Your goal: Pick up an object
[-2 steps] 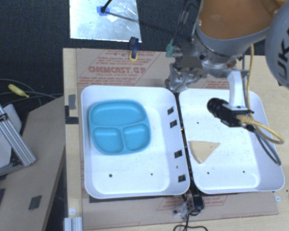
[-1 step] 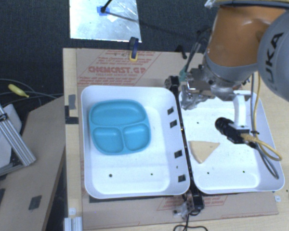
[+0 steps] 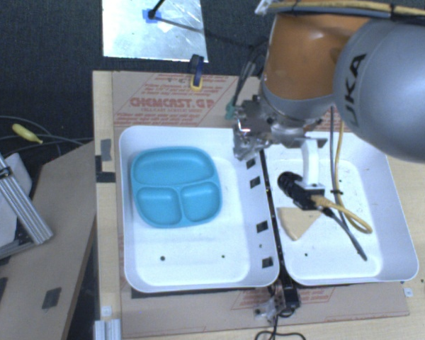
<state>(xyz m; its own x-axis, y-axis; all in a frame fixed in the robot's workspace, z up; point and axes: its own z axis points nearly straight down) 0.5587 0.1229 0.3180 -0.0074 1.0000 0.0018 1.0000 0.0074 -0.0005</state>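
Nearest the table's (image 3: 108, 246) front edge, two white bins sit side by side on a cardboard sheet (image 3: 170, 101) printed in red. In the right bin (image 3: 319, 264), a tan wedge (image 3: 297, 222) lies flat close to the left wall, about midway between the bin's near and far edges, with bare floor around it. In the left bin (image 3: 191, 261), a blue plate (image 3: 176, 186) with three compartments rests in the far half, nearer the left wall than the right. Farther back, the gripper (image 3: 244, 146) hangs over the seam where the two bins meet, near their far edges, apart from both the plate and the wedge. Whether it is open or closed cannot be told, and nothing is seen held in it. Beyond the bins, a small blue and yellow clip (image 3: 196, 73) stands at the sheet's far edge.
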